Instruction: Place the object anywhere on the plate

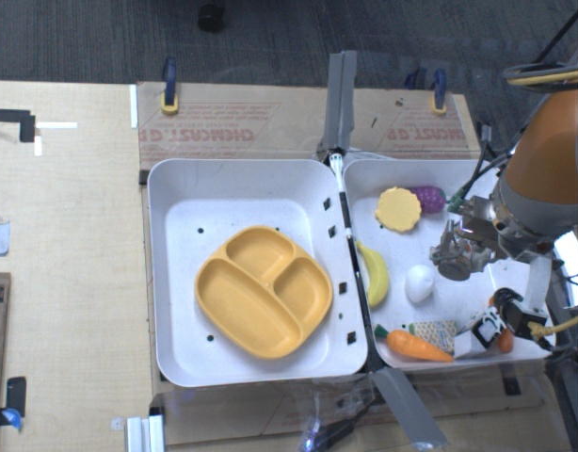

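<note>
A yellow divided plate (263, 292) lies in the left bin (176, 215). In the right bin (383, 172) sit a yellow round flat piece (399, 209), a purple item (428, 198), a banana (372, 273), a white egg (419, 282), a carrot (419, 346) and a speckled sponge-like piece (433, 330). My gripper (455, 258) hangs over the right bin, just right of the egg, pointing down. Nothing is seen between its fingers.
The grey arm with its orange band (553, 158) reaches in from the right. A small black, white and orange object (496, 326) lies at the right bin's lower right. A grey divider bar (340, 111) runs between the bins. Clamps hold cardboard behind them.
</note>
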Controlling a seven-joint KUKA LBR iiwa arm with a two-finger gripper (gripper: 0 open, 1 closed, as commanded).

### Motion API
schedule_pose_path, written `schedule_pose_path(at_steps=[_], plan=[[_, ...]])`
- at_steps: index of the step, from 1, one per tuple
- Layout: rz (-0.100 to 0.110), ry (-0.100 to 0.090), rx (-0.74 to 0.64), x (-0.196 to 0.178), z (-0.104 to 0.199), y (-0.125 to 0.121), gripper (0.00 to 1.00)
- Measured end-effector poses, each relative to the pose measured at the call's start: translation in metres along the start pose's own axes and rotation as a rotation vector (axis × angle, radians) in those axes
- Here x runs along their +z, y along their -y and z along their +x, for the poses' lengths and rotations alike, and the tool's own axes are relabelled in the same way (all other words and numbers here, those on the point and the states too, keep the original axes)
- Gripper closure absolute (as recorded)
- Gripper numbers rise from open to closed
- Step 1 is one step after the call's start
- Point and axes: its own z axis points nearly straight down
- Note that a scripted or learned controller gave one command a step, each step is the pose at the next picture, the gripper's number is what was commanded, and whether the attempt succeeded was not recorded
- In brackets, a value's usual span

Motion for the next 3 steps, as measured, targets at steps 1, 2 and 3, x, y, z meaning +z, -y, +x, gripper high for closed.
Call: schedule_pose_path(at_steps=[1, 2, 3], plan=[[0.000, -0.001, -0.011, 0.030, 0.066, 0.035, 1.00], [-0.002, -0.001, -0.156, 0.018, 0.146, 0.068, 1.00], [-0.001, 0.001, -0.254, 0.031, 0.171, 0.053, 1.00]])
